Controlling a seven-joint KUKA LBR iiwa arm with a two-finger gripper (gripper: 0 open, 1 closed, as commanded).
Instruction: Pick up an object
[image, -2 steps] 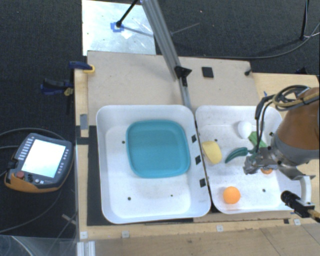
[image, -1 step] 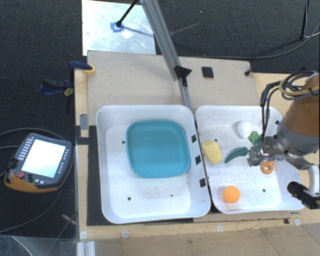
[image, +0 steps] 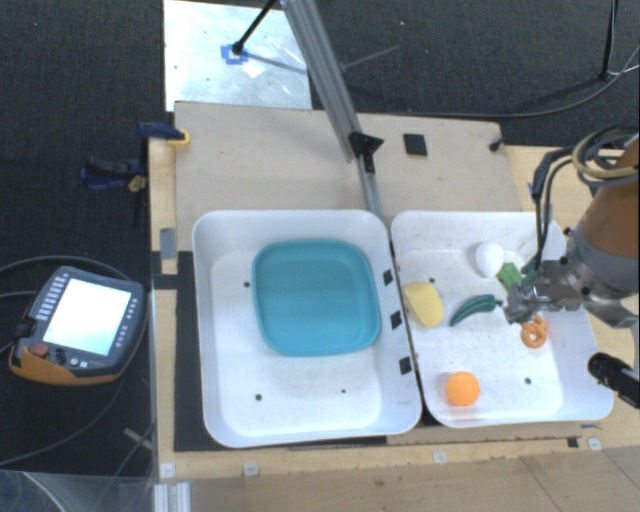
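Observation:
The right bin (image: 575, 395) holds several small objects: a white egg-shaped piece (image: 488, 258), a yellow block (image: 424, 303), a dark green pod (image: 473, 308), an orange ball (image: 461, 389) and a small orange ring (image: 533, 333). My gripper (image: 522, 302) hangs low over the right side of this bin, just above the orange ring and to the right of the green pod. A small bright green piece (image: 510, 274) shows at the gripper's upper left edge; whether it is held is unclear.
The left bin (image: 225, 400) carries a teal square plate (image: 315, 297). A grey metal pole (image: 335, 90) slants over the bench behind the bins. A teach pendant (image: 80, 325) lies on the floor at left.

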